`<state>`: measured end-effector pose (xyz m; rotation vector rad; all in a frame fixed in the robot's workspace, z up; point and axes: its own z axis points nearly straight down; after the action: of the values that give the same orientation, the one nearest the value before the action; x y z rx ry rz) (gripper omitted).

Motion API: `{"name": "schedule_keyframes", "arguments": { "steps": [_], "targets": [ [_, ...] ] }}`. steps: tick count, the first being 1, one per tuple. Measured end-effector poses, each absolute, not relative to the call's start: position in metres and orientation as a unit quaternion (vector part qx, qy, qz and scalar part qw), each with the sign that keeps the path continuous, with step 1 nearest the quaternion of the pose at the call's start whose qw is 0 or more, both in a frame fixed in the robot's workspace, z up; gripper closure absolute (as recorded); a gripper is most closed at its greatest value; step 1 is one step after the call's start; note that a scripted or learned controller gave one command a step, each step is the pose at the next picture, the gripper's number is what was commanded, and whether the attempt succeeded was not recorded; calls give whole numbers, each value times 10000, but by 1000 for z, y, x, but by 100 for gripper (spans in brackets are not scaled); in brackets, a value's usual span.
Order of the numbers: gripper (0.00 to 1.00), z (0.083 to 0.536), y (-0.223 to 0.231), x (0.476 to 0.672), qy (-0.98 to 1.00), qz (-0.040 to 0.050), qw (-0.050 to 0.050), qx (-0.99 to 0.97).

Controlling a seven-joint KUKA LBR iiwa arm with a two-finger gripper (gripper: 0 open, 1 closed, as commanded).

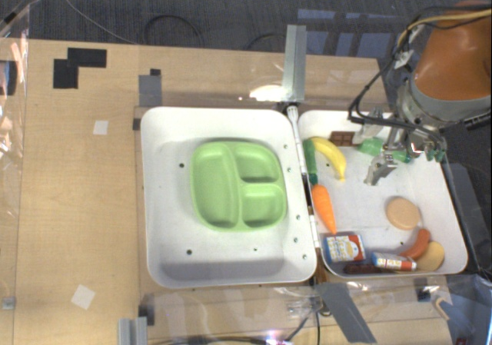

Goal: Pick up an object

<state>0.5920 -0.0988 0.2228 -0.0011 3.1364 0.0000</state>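
My gripper (pixel 381 165) hangs over the upper middle of the right bin (pixel 453 205), below the orange-banded wrist. Just left of it lies a small green piece (pixel 370 145), and further left a yellow banana (pixel 330 156). A tan round disc (pixel 403 213) lies below and to the right of the gripper on the bin floor. Nothing can be seen held in the gripper.
The right bin also holds a green vegetable (pixel 309 157), an orange carrot (pixel 324 208), a brown bar (pixel 342 137), a red-and-blue box (pixel 343 246), a red tube (pixel 390 262), a sausage (pixel 417 243) and a yellowish lump (pixel 433 256). A green divided plate (pixel 238 185) lies in the left bin (pixel 165 259).
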Motion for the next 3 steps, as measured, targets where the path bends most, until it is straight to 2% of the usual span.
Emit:
{"name": "schedule_keyframes", "arguments": {
  "steps": [1,2,3],
  "targets": [
    [0,95,-101,553,9971,1,39,755],
    [0,89,-98,602,9890,8,72,1477],
    [100,103,-98,607,9895,5,145,1436]
  ]
}}
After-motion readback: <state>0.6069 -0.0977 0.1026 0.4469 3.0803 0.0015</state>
